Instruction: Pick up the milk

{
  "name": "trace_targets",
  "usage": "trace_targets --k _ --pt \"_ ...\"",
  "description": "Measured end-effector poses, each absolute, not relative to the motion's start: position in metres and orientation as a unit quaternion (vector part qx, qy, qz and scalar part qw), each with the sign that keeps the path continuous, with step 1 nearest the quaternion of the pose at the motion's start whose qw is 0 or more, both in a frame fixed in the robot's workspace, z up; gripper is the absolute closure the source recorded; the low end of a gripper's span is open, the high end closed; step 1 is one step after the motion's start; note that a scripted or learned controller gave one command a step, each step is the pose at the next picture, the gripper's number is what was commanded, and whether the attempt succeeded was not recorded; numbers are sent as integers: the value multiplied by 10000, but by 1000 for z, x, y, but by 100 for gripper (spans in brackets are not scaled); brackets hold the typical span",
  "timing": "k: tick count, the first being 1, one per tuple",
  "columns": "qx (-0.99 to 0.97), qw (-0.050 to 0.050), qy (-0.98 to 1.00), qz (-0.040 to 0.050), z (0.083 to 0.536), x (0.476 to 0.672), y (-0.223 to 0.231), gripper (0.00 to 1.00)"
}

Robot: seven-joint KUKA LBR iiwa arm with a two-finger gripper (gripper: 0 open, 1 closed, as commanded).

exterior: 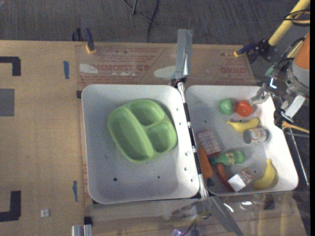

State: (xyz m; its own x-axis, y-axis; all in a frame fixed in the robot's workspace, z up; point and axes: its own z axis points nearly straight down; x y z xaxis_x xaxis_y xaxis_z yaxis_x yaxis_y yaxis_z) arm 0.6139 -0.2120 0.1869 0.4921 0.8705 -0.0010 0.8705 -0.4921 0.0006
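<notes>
The milk (239, 180), a small white-topped carton, lies tilted near the front edge of the right bin (280, 132). It sits between a red item on its left and a yellow banana (266, 175) on its right. My gripper (281, 100) hangs over the right bin's far right rim, below the orange-banded wrist (302, 58). It is well behind the milk and to its right, apart from it, with nothing visibly held.
The right bin also holds a green apple (226, 106), a tomato (243, 108), a second banana (243, 125), a can (256, 134), a patterned box (208, 141), a green bottle (229, 158) and a carrot (205, 162). A green divided plate (142, 130) lies in the left bin (98, 171).
</notes>
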Motion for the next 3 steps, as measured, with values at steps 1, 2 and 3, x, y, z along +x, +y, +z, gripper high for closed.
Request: trace_targets --k 1,2,3 --pt "8471 -3 5314 0 93 559 -186 0" --pt "8121 3 5835 -2 219 586 -207 0" --pt "8044 -6 5941 -1 123 529 -187 0"
